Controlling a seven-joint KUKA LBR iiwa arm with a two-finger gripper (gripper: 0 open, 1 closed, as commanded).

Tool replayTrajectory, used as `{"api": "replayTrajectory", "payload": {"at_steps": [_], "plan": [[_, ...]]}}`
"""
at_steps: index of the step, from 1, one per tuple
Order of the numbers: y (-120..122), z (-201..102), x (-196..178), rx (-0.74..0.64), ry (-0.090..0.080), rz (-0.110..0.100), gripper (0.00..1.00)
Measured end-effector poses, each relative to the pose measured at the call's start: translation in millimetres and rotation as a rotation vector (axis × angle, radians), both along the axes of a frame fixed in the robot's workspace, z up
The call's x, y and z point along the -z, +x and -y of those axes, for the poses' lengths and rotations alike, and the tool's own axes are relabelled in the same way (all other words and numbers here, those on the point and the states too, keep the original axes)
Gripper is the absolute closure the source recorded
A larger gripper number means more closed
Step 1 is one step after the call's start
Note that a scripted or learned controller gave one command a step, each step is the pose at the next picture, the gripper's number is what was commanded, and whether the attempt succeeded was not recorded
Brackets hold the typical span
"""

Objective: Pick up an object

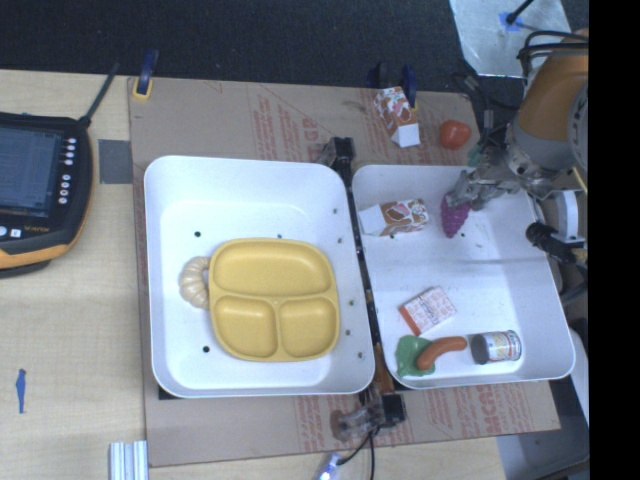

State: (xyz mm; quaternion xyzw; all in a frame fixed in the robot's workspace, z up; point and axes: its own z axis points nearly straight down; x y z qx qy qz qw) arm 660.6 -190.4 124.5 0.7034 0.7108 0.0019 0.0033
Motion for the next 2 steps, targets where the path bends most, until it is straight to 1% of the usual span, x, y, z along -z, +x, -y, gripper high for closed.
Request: {"api": "replayTrajectory", "payload": {"at_steps": [1, 2], "plan": [[-4, -70, -59, 0.006, 0.003, -0.008, 1.0], [-67, -142, -76, 0.004, 0.001, -0.012, 1.0]]}}
